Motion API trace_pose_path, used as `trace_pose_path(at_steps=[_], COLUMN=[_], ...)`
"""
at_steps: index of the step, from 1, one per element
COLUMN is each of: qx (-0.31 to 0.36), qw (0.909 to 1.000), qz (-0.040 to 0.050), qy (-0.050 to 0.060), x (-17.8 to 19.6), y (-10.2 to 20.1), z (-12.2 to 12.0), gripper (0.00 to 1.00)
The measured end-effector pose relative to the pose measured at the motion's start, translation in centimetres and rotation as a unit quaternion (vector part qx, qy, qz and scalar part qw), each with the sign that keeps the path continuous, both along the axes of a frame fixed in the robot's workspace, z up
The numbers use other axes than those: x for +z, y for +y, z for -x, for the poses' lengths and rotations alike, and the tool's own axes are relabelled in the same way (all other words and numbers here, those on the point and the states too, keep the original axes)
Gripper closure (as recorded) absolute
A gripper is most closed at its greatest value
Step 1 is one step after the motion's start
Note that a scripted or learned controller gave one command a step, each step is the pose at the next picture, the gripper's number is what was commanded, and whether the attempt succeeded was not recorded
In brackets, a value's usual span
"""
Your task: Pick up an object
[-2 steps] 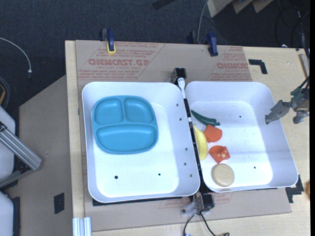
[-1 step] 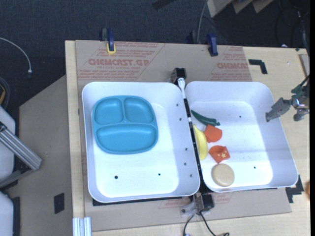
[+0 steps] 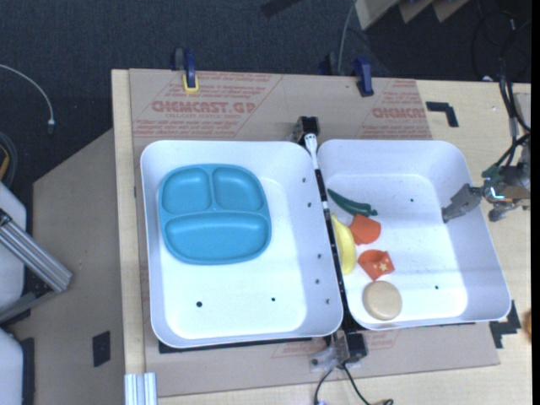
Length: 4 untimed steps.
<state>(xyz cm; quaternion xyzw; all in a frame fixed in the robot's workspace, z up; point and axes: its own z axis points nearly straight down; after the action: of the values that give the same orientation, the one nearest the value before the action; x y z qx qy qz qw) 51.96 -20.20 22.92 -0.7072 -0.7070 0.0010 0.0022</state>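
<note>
The things to pick from lie clustered in the right bin (image 3: 472, 251), along its left wall in the lower middle of the frame. A yellow banana (image 3: 344, 245) lies lengthwise against that wall. Just right of its upper end sits an orange carrot (image 3: 365, 228) with a dark green top (image 3: 348, 202) that stretches up and left toward the divider. Below the carrot, near the banana's lower end, rests a red strawberry-like piece (image 3: 376, 263). Below that, close to the bin's lower edge, lies a round beige bun (image 3: 382, 299). The four pieces are near one another, some nearly touching; the rest of the bin floor spreads white to the right.

The gripper (image 3: 462, 201) appears at the right edge of the frame, over the upper right rim of the right bin, well apart from the cluster. Only a small grey part of it reaches over the bin wall, and whether it is parted or closed cannot be told; nothing is seen in it.

The left bin (image 3: 228, 319) holds a blue divided plate (image 3: 216, 213) in its upper left part, with two small compartments above one large one. Both bins rest on a cardboard-covered bench (image 3: 253, 99) printed with red lettering, with two blue clamps (image 3: 189, 66) at its top edge.
</note>
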Motion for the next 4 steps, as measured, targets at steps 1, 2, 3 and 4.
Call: trace_pose_path(at_steps=[1, 2, 3, 4], qx=[0.0, 0.0, 0.0, 0.0], qw=[1.0, 1.0, 1.0, 1.0], qz=[-0.0005, -0.0006, 0.0016, 0.0022], qy=[0.001, 0.001, -0.003, -0.005], x=[-5.9, -12.3, -10.8, -6.5], y=[0.3, 0.2, 0.1, -0.1], z=[-0.8, -0.6, -0.8, -0.5], gripper=[0.0, 0.0, 1.0, 1.0])
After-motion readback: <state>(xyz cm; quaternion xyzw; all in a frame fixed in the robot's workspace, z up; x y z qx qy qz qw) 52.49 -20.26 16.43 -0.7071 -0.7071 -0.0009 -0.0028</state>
